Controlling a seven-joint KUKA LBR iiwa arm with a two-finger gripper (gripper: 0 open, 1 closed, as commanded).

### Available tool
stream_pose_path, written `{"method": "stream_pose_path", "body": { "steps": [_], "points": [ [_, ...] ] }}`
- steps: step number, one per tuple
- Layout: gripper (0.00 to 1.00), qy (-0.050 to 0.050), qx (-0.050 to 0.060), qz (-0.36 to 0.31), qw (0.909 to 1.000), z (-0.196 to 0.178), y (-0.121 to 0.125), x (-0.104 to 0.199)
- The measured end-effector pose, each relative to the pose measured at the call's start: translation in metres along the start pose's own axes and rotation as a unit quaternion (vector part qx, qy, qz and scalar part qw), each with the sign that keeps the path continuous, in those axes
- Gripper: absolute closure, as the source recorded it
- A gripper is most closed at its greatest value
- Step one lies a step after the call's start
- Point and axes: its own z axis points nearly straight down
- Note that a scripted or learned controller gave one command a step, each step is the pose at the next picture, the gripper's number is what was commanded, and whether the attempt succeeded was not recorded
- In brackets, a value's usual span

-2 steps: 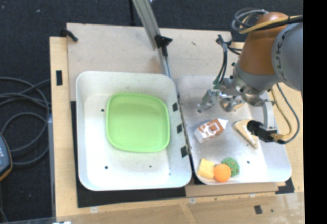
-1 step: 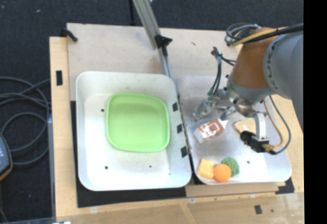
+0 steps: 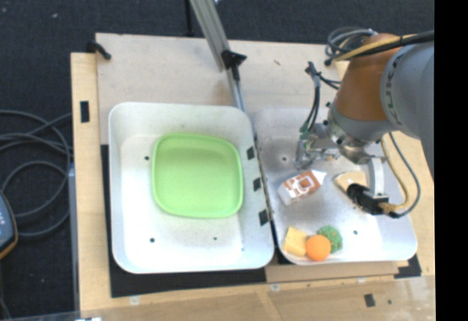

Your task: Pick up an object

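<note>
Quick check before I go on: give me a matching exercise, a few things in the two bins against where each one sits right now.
Things:
1. green plate
2. orange ball
3. orange-and-white packet
4. gripper

Places:
A. near edge of the right bin, between a yellow block and a green piece
B. middle of the left bin
C. over the far part of the right bin, just above the packet
D. middle of the right bin, close to the divider

Pairs: 1-B, 2-A, 3-D, 4-C
</note>
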Motion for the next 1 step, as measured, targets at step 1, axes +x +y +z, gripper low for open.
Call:
{"method": "stream_pose_path", "body": {
  "steps": [1],
  "points": [
    [1.0, 0.0, -0.002, -0.001, 1.0, -0.0539, -0.0074, 0.0043]
  ]
}}
